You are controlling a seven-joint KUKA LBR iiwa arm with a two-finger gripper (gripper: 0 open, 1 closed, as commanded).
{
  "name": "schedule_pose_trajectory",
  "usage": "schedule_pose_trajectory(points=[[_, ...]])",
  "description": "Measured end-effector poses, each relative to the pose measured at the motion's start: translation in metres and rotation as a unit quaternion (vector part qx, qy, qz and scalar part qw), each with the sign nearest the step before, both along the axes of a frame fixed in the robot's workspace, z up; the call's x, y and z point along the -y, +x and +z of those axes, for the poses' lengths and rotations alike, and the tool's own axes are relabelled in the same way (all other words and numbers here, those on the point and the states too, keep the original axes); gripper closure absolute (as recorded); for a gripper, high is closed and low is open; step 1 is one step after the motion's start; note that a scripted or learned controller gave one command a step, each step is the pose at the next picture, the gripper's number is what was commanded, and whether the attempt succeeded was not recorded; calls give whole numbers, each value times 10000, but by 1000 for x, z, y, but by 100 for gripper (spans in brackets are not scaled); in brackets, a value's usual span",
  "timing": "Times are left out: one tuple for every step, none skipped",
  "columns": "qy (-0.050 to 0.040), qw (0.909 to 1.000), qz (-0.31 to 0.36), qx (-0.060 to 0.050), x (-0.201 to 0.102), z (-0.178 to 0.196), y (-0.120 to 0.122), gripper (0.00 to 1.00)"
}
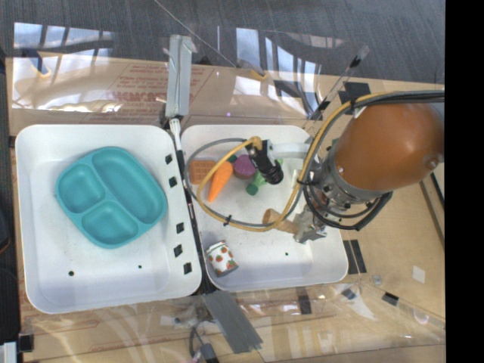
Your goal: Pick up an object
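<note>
Gripper (310,231) is low in the right bin (325,267); we can't tell its state, next we grab the carrot (219,180)

The scene is brightly and evenly lit from above, and the two white bins (45,278) come close to washing out. Window-like reflections streak the clear sheet (249,59) along the far side of the table (98,89), with paler glare streaks along its near edge. A soft highlight sits on the orange band (389,146) of the arm. Shadows are faint and short; a weak one lies under the teal plate (111,195). Focus is fair in the middle, though small things look slightly soft and grainy. Straight edges bow a little toward the corners
</note>
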State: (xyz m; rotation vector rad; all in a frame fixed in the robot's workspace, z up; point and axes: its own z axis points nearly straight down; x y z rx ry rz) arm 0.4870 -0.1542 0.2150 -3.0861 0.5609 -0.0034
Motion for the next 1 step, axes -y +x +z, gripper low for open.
schedule_pose_trajectory(points=[[4,9966,820,17,-5,-1,3,100]])
